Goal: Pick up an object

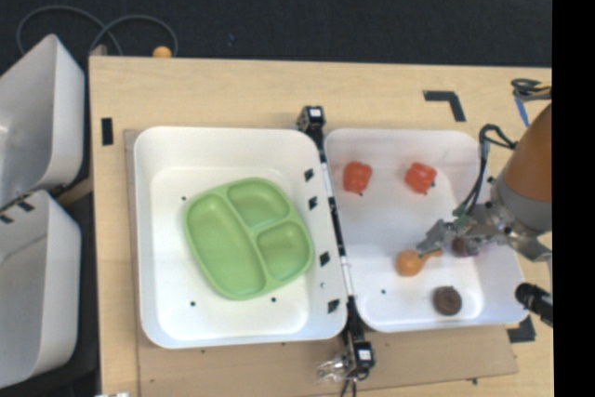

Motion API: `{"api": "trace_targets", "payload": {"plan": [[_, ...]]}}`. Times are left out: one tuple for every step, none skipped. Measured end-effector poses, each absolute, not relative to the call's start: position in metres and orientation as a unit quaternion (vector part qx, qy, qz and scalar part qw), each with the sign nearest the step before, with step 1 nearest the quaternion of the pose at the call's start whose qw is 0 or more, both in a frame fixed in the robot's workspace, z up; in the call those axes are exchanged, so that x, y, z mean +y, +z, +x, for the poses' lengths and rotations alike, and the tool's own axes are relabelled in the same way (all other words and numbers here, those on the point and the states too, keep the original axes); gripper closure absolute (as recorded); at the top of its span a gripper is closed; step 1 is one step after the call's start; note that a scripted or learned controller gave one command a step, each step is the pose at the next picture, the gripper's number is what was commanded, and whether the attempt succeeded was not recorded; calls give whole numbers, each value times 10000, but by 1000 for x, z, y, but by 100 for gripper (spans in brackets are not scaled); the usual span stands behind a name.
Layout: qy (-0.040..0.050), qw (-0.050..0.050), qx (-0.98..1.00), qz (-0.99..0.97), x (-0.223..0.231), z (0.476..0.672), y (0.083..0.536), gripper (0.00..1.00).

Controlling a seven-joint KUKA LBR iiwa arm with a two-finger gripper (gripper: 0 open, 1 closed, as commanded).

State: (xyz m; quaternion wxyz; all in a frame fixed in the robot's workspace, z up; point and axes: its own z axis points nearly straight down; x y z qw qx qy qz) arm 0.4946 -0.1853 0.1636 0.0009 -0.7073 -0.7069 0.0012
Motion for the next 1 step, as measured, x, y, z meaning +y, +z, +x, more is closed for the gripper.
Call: {"api": "trace_targets", "payload": {"plan": [[-53,-52,-7060,-7082,-186,509,111,0]]}}
